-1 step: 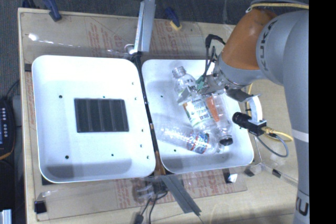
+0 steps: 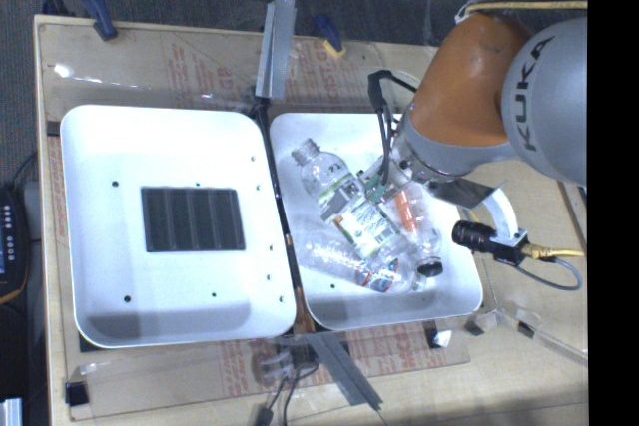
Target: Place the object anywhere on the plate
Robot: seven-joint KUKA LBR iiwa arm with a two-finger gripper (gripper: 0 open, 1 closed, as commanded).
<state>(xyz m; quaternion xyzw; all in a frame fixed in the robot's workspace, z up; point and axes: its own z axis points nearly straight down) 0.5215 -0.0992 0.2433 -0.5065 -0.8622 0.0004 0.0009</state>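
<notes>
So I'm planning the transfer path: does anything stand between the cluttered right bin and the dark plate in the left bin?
Only the two bins' adjoining rims lie between the clutter pile and the plate. The white floor around the plate is bare. The arm overhangs the right bin's far corner, not that path.

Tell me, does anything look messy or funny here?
Yes. The bottles and packets lie tipped over in a jumbled heap in the right bin. The dark plate in the left bin has nothing on it.

blue clamps (image 2: 100, 14) on bench (image 2: 140, 50)
</notes>
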